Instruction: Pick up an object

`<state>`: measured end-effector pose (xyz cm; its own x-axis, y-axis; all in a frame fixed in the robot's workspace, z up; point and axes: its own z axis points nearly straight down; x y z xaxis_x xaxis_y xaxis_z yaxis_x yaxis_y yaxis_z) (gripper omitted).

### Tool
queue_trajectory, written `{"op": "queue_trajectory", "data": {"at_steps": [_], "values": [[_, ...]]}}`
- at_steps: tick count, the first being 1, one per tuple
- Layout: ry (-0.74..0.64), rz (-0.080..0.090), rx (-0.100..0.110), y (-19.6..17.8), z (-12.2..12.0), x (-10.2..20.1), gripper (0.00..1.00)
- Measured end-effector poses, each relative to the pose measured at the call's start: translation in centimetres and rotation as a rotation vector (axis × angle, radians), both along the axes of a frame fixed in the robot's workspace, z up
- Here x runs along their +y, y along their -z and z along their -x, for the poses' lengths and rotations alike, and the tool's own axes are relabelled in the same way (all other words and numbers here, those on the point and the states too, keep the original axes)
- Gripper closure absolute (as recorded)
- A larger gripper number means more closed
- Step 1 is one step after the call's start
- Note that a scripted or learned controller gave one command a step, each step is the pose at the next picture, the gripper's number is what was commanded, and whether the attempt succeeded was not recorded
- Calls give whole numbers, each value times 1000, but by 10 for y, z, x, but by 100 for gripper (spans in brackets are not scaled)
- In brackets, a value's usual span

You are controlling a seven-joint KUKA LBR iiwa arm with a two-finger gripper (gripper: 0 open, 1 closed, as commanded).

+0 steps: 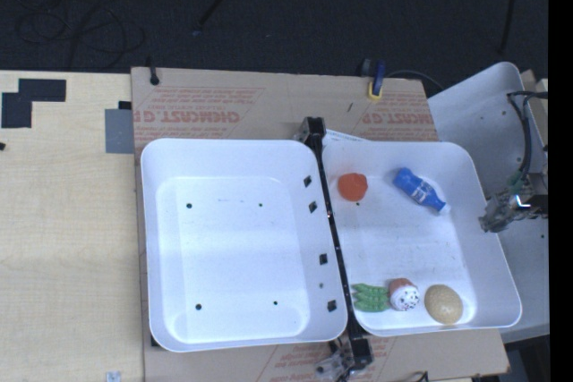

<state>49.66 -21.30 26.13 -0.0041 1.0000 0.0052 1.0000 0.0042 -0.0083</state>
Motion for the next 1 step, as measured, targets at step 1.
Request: {"op": "queue_trajectory", "data": {"at_steps": [1], "values": [[-3, -1, 2, -9, 0, -1, 100]]}}
